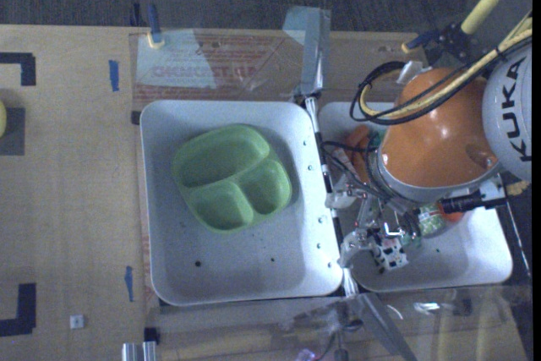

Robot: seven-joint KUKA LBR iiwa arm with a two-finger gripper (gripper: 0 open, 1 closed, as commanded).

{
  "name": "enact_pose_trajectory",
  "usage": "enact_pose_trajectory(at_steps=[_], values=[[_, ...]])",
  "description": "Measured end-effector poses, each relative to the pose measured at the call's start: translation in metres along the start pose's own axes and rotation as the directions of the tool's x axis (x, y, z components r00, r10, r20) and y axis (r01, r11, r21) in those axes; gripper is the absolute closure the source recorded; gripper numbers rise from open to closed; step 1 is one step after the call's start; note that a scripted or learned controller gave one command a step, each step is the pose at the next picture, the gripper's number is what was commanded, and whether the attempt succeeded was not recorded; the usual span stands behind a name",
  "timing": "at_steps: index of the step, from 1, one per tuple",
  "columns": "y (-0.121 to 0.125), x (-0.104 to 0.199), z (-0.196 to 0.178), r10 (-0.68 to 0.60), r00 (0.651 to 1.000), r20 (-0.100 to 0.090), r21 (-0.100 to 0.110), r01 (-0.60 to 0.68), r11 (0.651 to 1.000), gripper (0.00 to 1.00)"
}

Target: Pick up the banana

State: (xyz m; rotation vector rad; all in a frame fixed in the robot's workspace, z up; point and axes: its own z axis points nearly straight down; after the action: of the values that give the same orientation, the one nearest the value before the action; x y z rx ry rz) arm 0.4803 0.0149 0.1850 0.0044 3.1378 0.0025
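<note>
At the far left edge, a small bit of something yellow (2,119) sits on a dark square. Too little of it shows to say what it is. Near it, black corner marks (19,68) and strips of blue tape (114,74) are stuck on the wood bench (76,199).

Next comes the left bin (254,270). A green plate (232,177) lies flat in its upper middle part. The plate has three dips in it. A few small dark dots mark the bin floor below the plate. Behind this bin, a clear sheet (211,63) with red print lies on the bench.

A metal bar (311,55) stands between the two bins at the back.

Then comes the right bin (478,259). The arm (435,135) hangs over most of it, and its shiny orange band hides a lot of the bin floor. Black and yellow cables (397,107) loop over the band. An orange thing (358,139) peeks out at the band's left side. The claw (382,248) is low over the front left part of this bin, close to the wall next to the left bin. I cannot tell if the claw is apart or together, and nothing can be seen held in it. Just right of the claw, a green and red thing (432,221) lies partly under the arm.

I cannot tell where the banana is.
</note>
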Motion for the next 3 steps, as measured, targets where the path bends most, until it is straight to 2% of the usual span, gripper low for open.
enact_pose_trajectory(at_steps=[1, 2, 3], values=[[0.086, 0.002, 0.066, 0.338, 0.941, -0.003, 0.002, -0.338, 0.941, 0.0], [0.123, 0.004, 0.066, 0.343, 0.939, -0.01, 0.017, -0.343, 0.939, 0.0], [0.114, -0.13, 0.098, 0.055, 0.998, 0.002, 0.003, -0.055, 0.998, 0.0]])
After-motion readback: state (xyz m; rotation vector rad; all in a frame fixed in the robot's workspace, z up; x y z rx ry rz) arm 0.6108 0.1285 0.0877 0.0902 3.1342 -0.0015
